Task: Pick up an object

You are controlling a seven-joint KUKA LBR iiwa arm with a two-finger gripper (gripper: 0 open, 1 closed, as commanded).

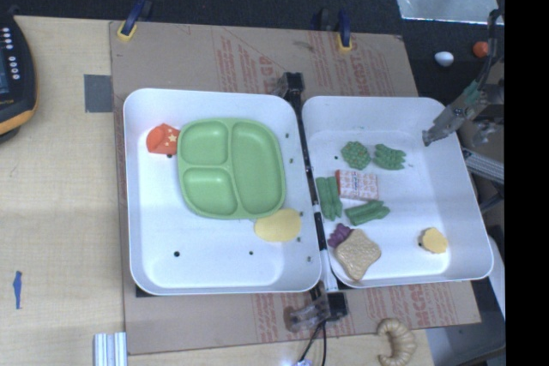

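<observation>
The right bin (446,184) holds several small toy foods: two green leafy pieces (355,154) (389,157), a green bean pod (328,197), another green pod (367,213), a red-and-white packet (357,183), a purple piece (340,233), a tan bread slice (357,255) and a small yellow piece (434,241). My gripper (431,135) hangs at the right bin's upper right edge, above its rim and apart from every object. Nothing shows between its tips.
The left bin (154,253) holds a green three-part plate (232,168), a red piece (161,139) at its upper left and a yellow piece (278,226) below the plate. A tan curled object (397,341) lies outside on the cardboard. A controller (13,77) sits far left.
</observation>
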